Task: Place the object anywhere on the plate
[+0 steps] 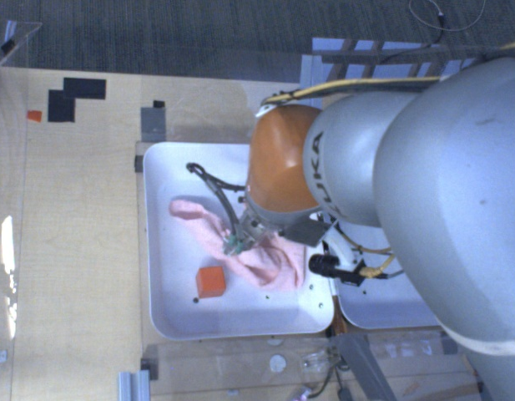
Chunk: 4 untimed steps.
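Your grey arm with the orange band (282, 161) reaches into the left shallow white bin (157, 224) on the pale wooden counter (73, 249), and its jaws (235, 242) sit low over the crumpled pink cloth (257, 261); you cannot tell whether they are spread or clenched. The small orange block (211, 281) lies loose just beside the cloth, apart from the jaws. This looks like the pickup step, with 1 object yet to be lifted. Next, confirm a firm hold, then locate the plate.

Single fixed overhead camera, looking down at a slant on the left white bin (157, 307), with the arm (424, 190) looming close at right.
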Motion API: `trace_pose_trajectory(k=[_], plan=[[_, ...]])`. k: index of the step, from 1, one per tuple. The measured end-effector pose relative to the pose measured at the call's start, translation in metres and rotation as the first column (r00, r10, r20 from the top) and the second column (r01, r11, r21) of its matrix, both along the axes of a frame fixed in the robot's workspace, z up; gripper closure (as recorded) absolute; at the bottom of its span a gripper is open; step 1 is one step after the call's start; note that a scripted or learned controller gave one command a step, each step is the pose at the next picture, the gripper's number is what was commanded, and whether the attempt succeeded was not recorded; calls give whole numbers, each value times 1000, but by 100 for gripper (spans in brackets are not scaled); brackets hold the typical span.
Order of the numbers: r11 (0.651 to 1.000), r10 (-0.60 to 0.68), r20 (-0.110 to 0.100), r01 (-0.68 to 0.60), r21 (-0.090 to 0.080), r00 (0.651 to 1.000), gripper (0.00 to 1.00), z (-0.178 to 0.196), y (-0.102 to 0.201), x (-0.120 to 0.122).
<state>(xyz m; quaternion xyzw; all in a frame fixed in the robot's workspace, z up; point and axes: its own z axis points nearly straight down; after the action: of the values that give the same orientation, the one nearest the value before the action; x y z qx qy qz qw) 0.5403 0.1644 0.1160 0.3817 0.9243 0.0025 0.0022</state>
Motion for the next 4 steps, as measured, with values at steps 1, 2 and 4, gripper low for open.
trace_pose_trajectory(k=[1, 2, 4], plan=[[998, 55, 29, -55, 7, 998, 100, -20, 57, -26], [994, -107, 2, 107, 1, 994, 100, 12, -20, 5], [996, -85, 23, 85, 5, 996, 100, -21, -37, 28]])
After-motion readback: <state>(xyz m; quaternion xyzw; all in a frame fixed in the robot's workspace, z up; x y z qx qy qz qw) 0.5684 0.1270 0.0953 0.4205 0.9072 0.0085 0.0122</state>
